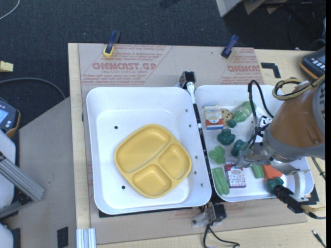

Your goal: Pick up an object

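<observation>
We see a yellow tray (153, 160) in the left bin (98, 138); at its three o'clock, the tool (247, 156) hangs over toys (227, 138) in the right bin (217, 93).

Bench (155, 61), board-topped with printed lettering, carrying two shallow white bins side by side: left bin (103, 118) at 9 o'clock, right bin (217, 94) at 3 o'clock, rims touching. Two clamps, one (110, 44) at 11 o'clock, the other (229, 46) at 1 o'clock, grip the far edge.
</observation>
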